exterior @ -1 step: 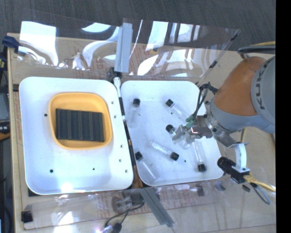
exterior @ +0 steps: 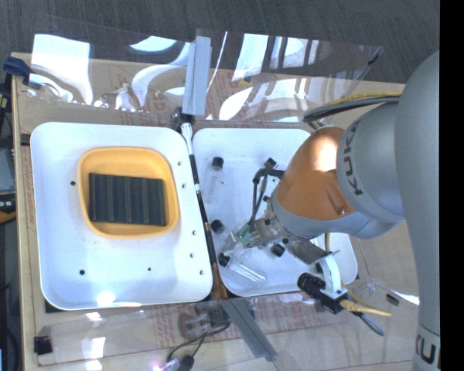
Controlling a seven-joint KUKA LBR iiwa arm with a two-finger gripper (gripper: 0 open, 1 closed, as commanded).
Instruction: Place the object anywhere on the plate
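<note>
**Inspector:** Status of the plate?

**Onlooker:** The yellow plate [exterior: 127, 165] sits in the left bin [exterior: 62, 269], with a dark ribbed panel [exterior: 129, 199] across its middle. I see nothing resting on it that looks like a placed object.

**Inspector:** And the arm?

**Onlooker:** The arm [exterior: 371, 176] reaches in from the right and hangs over the right bin [exterior: 232, 149]. Its orange band covers much of that bin's middle. The pincer [exterior: 251, 234] is low, near the bin's front left part, well apart from the plate.

**Inspector:** Is it gripping anything?

**Onlooker:** I cannot tell. The wrist hides most of it, so whether it is parted or closed is not visible to me.

**Inspector:** Where is the object?

**Onlooker:** A small clear item [exterior: 247, 269] lies on the right bin's floor just beside the pincer; I judge that to be the object, though it is hard to make out. A small dark piece [exterior: 216, 162] lies further back.

**Inspector:** Progress?

**Onlooker:** Early, in my judgement. A confirmed grasp, the carry across the divider and the release on the plate all remain.
</note>
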